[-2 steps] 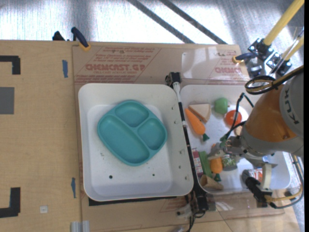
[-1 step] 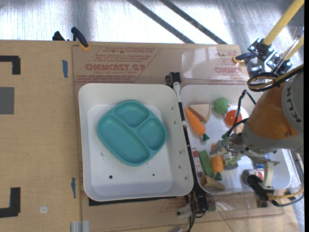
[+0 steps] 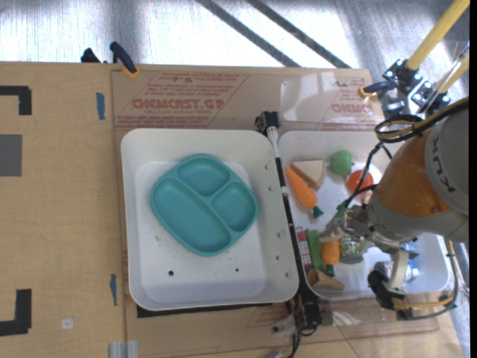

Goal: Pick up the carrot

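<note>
Nearest the camera, at the lower right, the grey arm with its orange band reaches in from three o'clock over the right bin. Its end effector hangs low in that bin, amid a clutter of small items; whether it is open or closed cannot be told, and nothing can be seen gripped in it. The carrot lies in the right bin near its left wall, tip pointing toward five o'clock, at about eleven o'clock from the end effector and apart from it. A wedge of bread touches the carrot at its one o'clock side. A green round item and an orange-red one sit toward the bin's twelve o'clock edge. At nine o'clock, the left bin holds a teal divided plate.
</note>
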You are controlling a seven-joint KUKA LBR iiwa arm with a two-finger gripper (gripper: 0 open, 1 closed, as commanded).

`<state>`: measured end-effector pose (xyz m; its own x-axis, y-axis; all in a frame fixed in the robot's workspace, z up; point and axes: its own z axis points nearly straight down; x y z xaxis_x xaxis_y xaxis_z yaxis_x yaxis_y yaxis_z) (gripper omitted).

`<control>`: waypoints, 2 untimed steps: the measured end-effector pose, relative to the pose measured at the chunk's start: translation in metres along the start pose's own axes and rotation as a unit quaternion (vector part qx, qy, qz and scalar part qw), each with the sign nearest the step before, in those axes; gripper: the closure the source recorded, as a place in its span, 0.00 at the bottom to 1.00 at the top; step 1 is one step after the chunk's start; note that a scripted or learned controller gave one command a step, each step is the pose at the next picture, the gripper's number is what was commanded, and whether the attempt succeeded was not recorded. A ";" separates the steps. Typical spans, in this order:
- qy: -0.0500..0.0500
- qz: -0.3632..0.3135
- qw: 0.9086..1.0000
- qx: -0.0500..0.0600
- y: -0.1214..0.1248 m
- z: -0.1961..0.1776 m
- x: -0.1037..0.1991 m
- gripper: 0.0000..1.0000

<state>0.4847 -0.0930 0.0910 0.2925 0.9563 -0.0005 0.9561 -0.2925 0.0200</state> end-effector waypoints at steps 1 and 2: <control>0.001 0.126 0.992 -0.002 0.002 0.000 -0.001 1.00; 0.003 0.109 0.994 0.008 -0.004 -0.097 0.082 1.00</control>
<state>0.5030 -0.0129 0.1875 0.4920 0.8705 0.0071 0.8706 -0.4921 0.0026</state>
